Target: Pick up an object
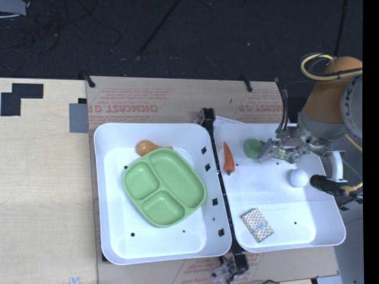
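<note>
The orange object (pixel 146 147) in the left bin (pixel 112 218) is partly hidden under the 11 o'clock edge of the green divided plate (pixel 164 186); its identity cannot be determined. The green object (pixel 253 148) in the right bin (pixel 320 232) is partly covered at its 3 o'clock side by the claw (pixel 267 152), whose fingers are too small and cluttered to resolve. The arm (pixel 331 99) is cut off at 3 o'clock. Print on the small patterned box (pixel 257 224) is illegible.

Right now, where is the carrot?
The carrot lies in the right bin, against its left wall by the divider, with the green ball just to its right.
</note>
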Robot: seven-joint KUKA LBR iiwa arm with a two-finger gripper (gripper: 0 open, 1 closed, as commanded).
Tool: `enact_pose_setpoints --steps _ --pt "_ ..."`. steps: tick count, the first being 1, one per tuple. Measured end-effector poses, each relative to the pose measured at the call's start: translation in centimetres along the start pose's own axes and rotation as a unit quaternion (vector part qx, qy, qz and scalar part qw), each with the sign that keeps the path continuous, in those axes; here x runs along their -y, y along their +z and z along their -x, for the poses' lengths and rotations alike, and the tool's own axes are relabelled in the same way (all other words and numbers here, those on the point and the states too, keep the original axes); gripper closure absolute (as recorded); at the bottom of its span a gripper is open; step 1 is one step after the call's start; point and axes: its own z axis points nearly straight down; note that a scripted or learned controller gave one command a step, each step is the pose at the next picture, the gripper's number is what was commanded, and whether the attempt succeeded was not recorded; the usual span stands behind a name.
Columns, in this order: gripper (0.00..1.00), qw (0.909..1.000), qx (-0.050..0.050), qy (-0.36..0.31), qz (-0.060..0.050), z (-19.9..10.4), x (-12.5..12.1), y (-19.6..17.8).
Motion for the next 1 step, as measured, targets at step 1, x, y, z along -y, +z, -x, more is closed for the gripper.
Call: enact_pose_setpoints --steps 1 --pt "0.0 1.0 0.0 0.0 0.0 -0.12 0.07 5.37"
